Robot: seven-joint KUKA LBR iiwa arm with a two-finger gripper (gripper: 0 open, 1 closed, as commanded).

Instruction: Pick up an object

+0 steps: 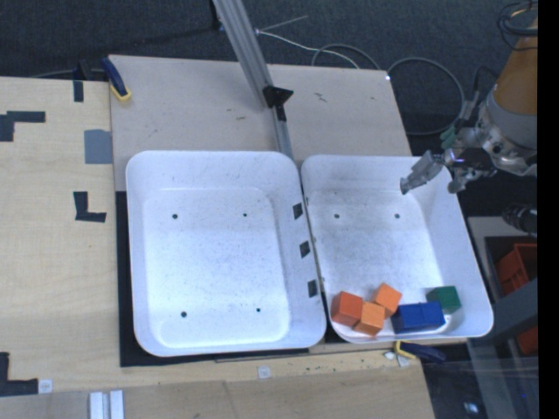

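Gripper [434,171] at right of frame, over upper right rim of right bin [349,177], fingers spread, holding nothing. Arm cropped by right edge. Orange blocks [367,307], blue block [417,318], green block [445,298] clustered at lower right, overlapping, edges indistinct.

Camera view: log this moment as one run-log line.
gripper: open, over right bin's far right rim, holding nothing | orange blocks, blue block, green block: near end of right bin | pick: not started
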